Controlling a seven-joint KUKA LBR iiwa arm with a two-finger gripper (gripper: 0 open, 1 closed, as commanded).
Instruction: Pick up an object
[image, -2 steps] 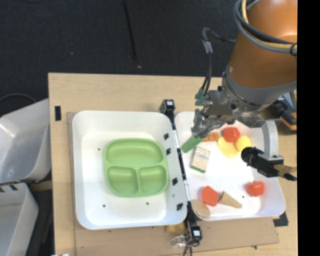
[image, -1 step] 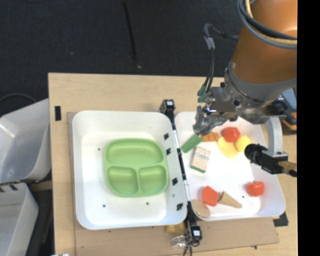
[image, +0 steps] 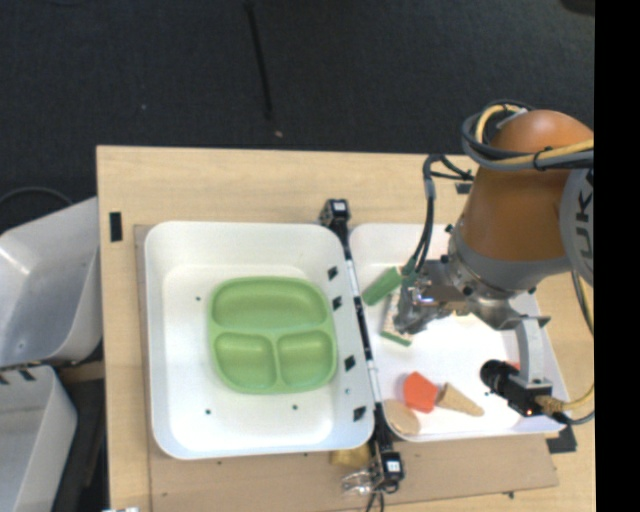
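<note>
In the right bin (image: 440, 240), near its left wall, gripper (image: 408, 318) low over green block (image: 381, 287); finger state can't tell. Reach step; next needs closing, lift.

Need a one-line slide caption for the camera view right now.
Gripper low in the right bin beside a green block; green divided plate in the left bin.

Right bin (image: 470, 425) crowded w/ toys, arm (image: 515, 215) overhead, green tray (image: 272, 333) fills left bin (image: 180, 400)

Arm (image: 520, 210) hides right bin's (image: 470, 425) far corner; pincer (image: 408, 318) fingertips too blurred to judge
</note>
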